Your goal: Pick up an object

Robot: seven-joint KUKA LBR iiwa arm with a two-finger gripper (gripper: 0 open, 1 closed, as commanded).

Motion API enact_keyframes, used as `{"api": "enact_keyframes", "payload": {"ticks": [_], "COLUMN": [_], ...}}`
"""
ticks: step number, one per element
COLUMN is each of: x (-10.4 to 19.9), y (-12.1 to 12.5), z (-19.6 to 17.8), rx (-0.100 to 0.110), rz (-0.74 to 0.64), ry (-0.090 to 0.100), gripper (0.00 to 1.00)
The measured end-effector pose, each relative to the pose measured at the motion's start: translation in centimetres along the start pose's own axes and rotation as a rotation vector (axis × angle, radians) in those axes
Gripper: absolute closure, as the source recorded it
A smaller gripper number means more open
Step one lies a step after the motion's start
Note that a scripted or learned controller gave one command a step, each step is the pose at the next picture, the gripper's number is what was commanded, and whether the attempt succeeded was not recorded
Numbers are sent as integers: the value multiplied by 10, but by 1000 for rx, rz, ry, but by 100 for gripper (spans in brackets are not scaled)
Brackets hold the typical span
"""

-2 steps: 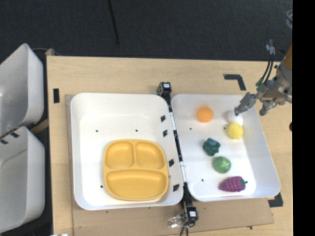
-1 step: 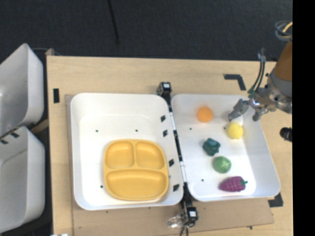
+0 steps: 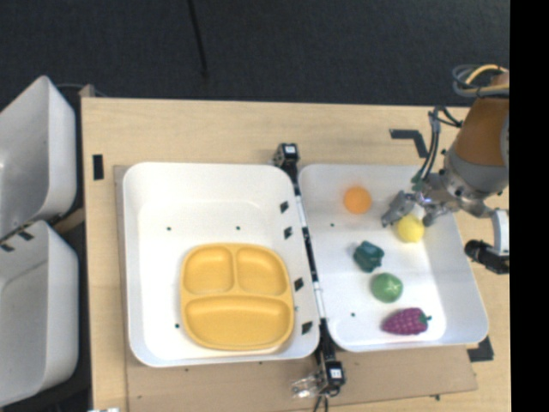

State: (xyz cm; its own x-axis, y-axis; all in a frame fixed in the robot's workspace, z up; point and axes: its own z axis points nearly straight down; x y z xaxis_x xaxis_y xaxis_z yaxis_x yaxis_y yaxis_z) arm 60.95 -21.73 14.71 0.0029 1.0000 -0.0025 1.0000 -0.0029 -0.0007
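A: Since the gripper (image 3: 410, 210) hangs right over the yellow lemon-shaped toy (image 3: 411, 228) in the right bin (image 3: 455, 316), we treat that as the target. Agree?

B: Yes. Lemon sits in the upper right part of that bin, just beside the fingertips. We see the 2 fingers spread wide, 1 out toward the orange ball (image 3: 357, 200), the other nearer the wrist. Nothing between them, so no hold.

A: So how do we do it well?

B: We'd centre the fingers on the lemon first; they look offset up and left of it. Then straight down, 1 finger each side, close low on the body. It's rounded and smooth, so a high pinch would likely squirt it out.

A: Neighbours?

B: Orange ball is near, to the left. Green block-like toy (image 3: 369, 255) sits just below-left of the lemon, apart from it. Green apple-like toy (image 3: 386, 287) and purple grape bunch (image 3: 405, 321) are lower, well clear. We'd keep the left finger off the ball and the block.

A: Left bin (image 3: 146, 230)?

B: Holds the yellow divided tray (image 3: 236, 297), no bearing on this step.
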Motion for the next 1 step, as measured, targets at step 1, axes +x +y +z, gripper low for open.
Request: {"api": "enact_keyframes", "payload": {"ticks": [1], "x": [-1], "y": [1], "z": [-14], "rx": [-5], "rz": [0], "ry": [0], "gripper": [100]}}
